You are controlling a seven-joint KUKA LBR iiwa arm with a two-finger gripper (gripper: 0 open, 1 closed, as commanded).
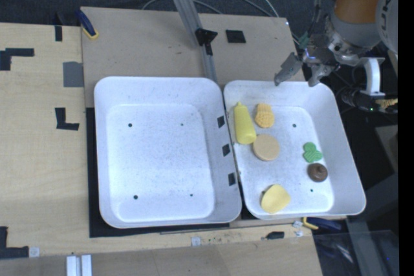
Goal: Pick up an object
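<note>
Meanwhile right bin (343, 139) holds six food pieces; claw (297, 74) spread apart, gripping nothing.

You get even, diffuse overhead light; both white bins (162, 87) read bright without glare. Shadows stay faint, close under objects. Focus is soft throughout, slightly grainy; the far background is dim.

A single fixed camera is mounted above the tabletop (39, 139) and aimed downward at a slant. Both white bins are framed from moderate distance, lying left of and below the pincer (299, 72), seen upper right.
</note>
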